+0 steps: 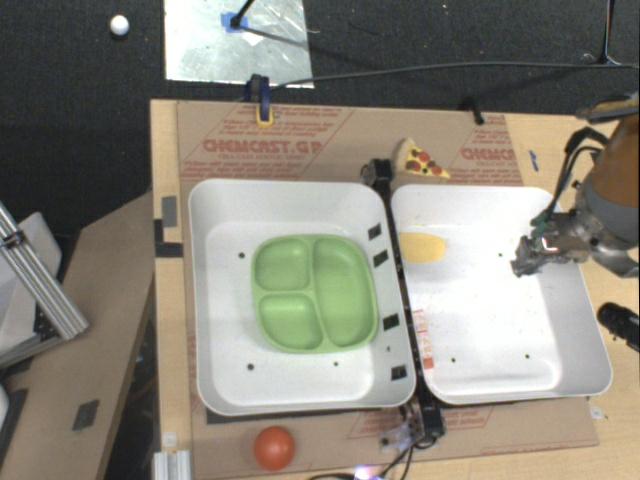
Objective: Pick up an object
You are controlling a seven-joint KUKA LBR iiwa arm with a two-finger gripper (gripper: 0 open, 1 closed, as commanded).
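A flat yellow object lies in the right bin, close to its left wall. My gripper hangs over the right side of that bin, about a hand's width to the right of the yellow object, with the grey arm and orange band behind it at the frame's right edge. A green divided plate fills the middle of the left bin. Nothing shows between the gripper and the bin floor.
A toy pizza slice lies on the cardboard behind the bins. A red-orange ball sits on the bench in front of the left bin. Black clips join the bins along the middle divider. An aluminium rail stands at the left.
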